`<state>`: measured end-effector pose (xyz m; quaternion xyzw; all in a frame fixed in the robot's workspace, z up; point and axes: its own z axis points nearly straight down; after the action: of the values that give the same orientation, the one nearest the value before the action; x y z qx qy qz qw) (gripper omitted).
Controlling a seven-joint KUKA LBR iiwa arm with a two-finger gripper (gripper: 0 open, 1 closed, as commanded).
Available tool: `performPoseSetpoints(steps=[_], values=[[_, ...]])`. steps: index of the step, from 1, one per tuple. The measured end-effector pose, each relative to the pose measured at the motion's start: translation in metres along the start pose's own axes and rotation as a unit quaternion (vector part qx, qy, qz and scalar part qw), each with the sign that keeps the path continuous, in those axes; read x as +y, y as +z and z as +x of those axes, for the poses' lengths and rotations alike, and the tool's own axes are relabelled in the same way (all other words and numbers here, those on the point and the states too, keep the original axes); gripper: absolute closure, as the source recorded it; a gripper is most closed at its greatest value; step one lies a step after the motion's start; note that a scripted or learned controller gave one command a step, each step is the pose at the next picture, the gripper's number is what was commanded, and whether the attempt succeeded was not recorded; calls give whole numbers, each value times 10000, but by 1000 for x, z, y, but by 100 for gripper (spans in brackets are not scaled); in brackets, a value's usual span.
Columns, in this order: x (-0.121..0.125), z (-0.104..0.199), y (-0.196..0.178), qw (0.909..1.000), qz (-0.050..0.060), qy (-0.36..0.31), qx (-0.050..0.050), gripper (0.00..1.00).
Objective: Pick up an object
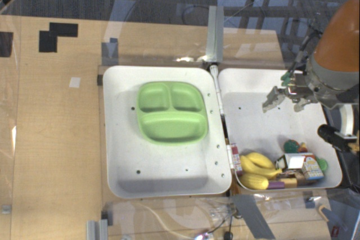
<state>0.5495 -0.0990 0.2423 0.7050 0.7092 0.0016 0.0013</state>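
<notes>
Bins of smooth white plastic sit side by side on a pale wood-grain bench [50,121], the left bin [121,177] carrying a glossy green divided plate [171,112] with rounded corners, two small compartments toward the far edge and one wide compartment toward the near edge. The right bin [247,121] holds a jumble of objects crowded into its near right corner: a pair of curved yellow bananas [256,168], lying with their long axes roughly parallel to the bin's near edge and their dark stem ends pointing toward the right, a small white carton with red and green print [306,167] just beside them, a dark green rounded item [291,147] behind the carton, and a brown stick-like piece [289,181] along the near wall. The grey arm with its orange band [337,36] reaches in over the bin's far right corner, and the gripper [287,97] hangs above bare white floor near the right edge, well apart from the pile; its two metal fingers [274,98] are spread and grasp nothing. A metal divider strip [214,36] runs from the gap between the bins toward the bench's far edge.
</notes>
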Motion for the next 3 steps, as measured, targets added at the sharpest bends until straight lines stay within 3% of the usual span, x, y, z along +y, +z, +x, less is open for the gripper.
performPoseSetpoints(steps=[1, 2, 3], values=[[0, -80, 145, 9997, -4, 248, -6, 0], [-58, -64, 151, 10000, -72, 36, -19, 0], [-55, -61, 140, 9999, -99, 14, -12, 100]])
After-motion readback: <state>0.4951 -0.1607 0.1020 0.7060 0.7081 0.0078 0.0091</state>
